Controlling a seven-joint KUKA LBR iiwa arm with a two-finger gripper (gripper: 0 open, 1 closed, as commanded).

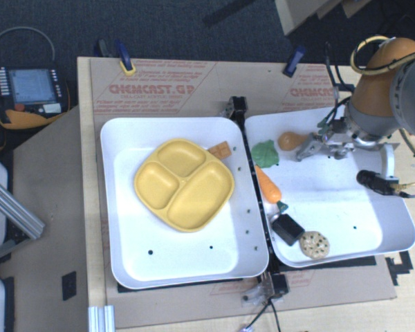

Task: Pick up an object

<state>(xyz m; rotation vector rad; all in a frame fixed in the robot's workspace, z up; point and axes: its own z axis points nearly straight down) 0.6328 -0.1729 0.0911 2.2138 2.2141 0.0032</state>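
Currently I log: end effector (306,149) low in right bin (394,237), fingers' state I cannot tell; tan round object (288,141) just beside its tip; green piece (265,153), carrot (267,184), cookie (314,243) nearby; yellow divided plate (184,184) in left bin (124,251)

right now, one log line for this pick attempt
gripper low in right bin | beside small round tan object | grasp unconfirmed | yellow divided plate in left bin
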